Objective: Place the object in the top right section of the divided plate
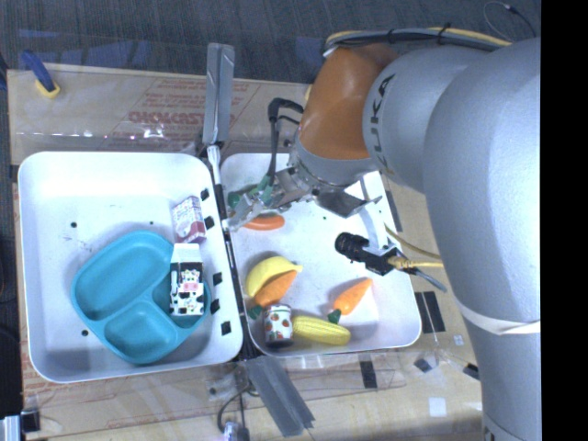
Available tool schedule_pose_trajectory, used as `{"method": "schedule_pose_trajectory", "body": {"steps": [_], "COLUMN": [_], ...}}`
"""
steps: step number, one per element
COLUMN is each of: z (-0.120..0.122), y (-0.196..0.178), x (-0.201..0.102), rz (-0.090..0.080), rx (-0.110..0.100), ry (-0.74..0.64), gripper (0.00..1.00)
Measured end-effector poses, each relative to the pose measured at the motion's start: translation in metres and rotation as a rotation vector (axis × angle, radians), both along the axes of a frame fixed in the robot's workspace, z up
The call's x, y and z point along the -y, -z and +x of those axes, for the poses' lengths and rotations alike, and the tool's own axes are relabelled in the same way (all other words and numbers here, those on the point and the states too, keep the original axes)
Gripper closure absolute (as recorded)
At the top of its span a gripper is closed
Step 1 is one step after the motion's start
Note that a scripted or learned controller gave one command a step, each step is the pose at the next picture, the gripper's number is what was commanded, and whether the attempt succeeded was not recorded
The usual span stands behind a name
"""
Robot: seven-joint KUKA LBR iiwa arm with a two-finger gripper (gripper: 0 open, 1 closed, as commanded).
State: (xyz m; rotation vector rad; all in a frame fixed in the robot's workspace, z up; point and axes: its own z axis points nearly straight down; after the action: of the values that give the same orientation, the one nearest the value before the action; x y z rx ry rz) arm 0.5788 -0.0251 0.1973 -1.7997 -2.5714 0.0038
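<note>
The object to be placed is not named. It is judged to be the orange oblong piece, which lies in the upper left of the right bin, just beside the gripper. Contact between the two cannot be confirmed. Whether the gripper is open or closed cannot be told from this view, and no item is recorded as held.

The blue divided plate is found in the lower part of the left bin, well apart from the orange piece and across the partition between the bins. A cow-patterned carton is noted at the plate's right edge, over or against its right-hand section. A pink carton lies just above the plate, outside it.

Other contents of the right bin are noted lower in the frame: a banana, a carrot, a corn cob and a small can.

Progress is assessed as early. A secure pick, the carry across the partition and the release into the plate's top right section are all judged outstanding.
</note>
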Motion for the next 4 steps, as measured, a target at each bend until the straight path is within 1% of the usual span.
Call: {"method": "schedule_pose_trajectory", "body": {"steps": [1, 2, 3, 4], "z": [0.0, 0.078, -0.047, -0.034], "y": [-0.01, -0.139, -0.232, -0.241], "x": [0.0, 0.008, 0.027, 0.064], "rz": [0.0, -0.001, 0.0, -0.002], "rx": [-0.001, 0.005, 0.006, 0.008], "ry": [-0.006, -0.249, -0.391, -0.66], "gripper": [1.0, 1.0, 1.0, 1.0]}}
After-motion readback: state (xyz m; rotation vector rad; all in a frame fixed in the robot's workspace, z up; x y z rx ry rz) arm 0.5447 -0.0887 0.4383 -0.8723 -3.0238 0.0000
